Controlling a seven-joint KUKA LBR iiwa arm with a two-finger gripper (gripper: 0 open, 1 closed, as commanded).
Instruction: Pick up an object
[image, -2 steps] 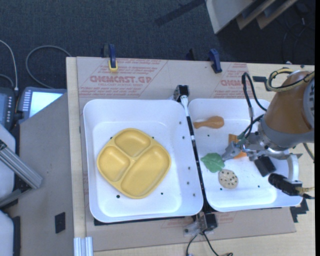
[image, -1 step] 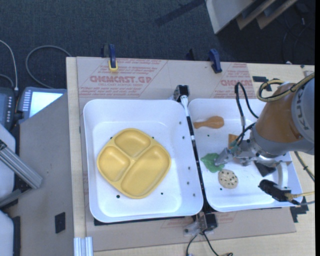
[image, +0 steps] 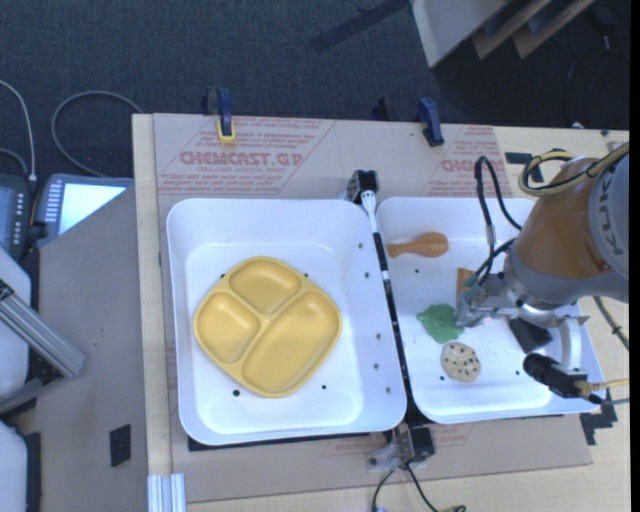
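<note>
The left bin (image: 190, 300) holds a yellow plate (image: 267, 325) with three sections, lying flat in the middle. In the right bin (image: 480, 405) a brown wooden spoon (image: 420, 245) lies near the top. Lower down sits a green leaf-shaped piece (image: 438, 322), and just below it a round speckled cookie (image: 461, 361). The gripper (image: 472, 308) is low in this bin, right beside the green piece. I cannot tell if it is open or closed
</note>
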